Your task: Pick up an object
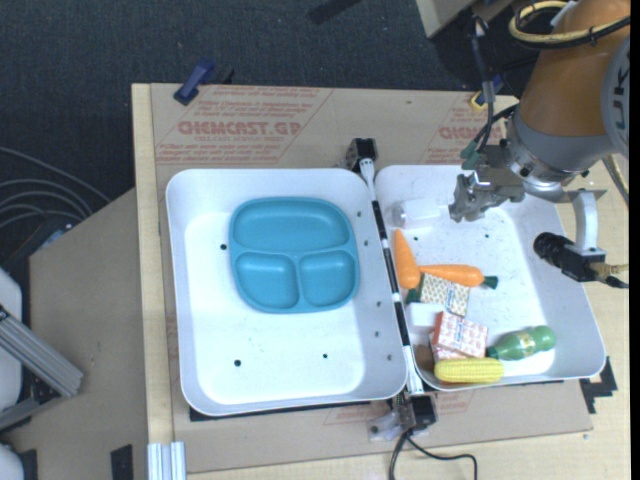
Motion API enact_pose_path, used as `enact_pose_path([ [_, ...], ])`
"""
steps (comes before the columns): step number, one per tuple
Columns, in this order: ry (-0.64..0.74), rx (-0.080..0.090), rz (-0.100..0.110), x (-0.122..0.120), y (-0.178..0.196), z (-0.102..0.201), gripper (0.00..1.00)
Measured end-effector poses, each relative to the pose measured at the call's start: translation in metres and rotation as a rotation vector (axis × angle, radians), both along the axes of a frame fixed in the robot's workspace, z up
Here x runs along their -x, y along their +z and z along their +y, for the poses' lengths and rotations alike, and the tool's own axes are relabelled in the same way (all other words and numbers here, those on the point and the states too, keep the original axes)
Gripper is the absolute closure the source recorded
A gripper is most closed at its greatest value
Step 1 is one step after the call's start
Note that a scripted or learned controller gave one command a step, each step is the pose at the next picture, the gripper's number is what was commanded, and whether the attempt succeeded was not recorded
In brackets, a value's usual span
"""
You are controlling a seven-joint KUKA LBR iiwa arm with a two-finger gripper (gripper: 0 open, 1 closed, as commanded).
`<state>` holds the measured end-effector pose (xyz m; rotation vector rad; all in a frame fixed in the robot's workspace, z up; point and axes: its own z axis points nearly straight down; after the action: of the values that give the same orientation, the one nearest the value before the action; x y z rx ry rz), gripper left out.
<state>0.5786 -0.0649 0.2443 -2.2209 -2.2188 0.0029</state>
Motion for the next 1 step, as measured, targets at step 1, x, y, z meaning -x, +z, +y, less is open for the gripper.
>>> enact_pose_path([
  [1,0.0,0.002,-0.003,0.0318,0.022,-0.0832,1.0],
])
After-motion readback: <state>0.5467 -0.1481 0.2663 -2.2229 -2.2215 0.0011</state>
